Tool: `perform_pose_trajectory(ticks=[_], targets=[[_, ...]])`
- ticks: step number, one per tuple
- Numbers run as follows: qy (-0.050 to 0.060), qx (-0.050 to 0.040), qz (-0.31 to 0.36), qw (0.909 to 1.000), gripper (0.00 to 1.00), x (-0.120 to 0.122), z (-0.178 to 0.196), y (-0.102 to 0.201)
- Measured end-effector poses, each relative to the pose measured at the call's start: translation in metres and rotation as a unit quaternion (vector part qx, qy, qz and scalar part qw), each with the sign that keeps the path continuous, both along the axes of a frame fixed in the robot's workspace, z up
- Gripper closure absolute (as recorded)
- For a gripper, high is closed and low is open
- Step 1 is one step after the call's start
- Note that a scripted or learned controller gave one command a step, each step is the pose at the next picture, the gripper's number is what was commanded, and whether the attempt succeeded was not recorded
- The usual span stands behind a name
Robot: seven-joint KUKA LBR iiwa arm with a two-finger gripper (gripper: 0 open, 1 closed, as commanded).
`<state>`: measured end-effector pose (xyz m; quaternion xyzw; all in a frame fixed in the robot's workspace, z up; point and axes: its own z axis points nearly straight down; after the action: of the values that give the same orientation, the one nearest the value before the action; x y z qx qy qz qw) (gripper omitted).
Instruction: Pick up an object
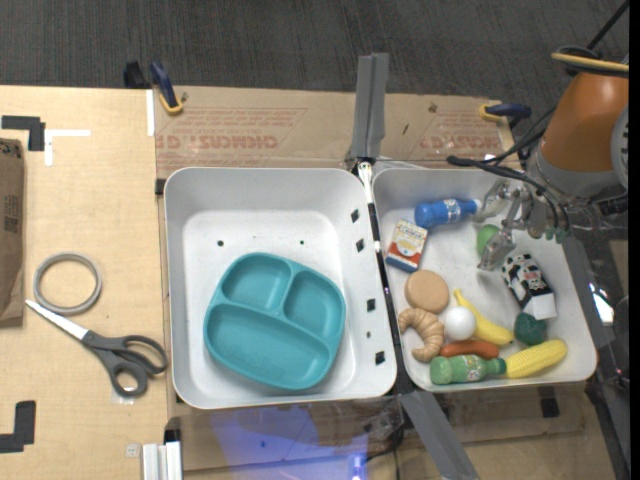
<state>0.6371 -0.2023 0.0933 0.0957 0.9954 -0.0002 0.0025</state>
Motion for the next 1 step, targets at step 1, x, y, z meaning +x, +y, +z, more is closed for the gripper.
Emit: perform_pose_trajectory(ticks=[1], targets=[[-0.003,-0.0013,0.001,1.0000,1.00,0.0021,0.0114,0.0004]])
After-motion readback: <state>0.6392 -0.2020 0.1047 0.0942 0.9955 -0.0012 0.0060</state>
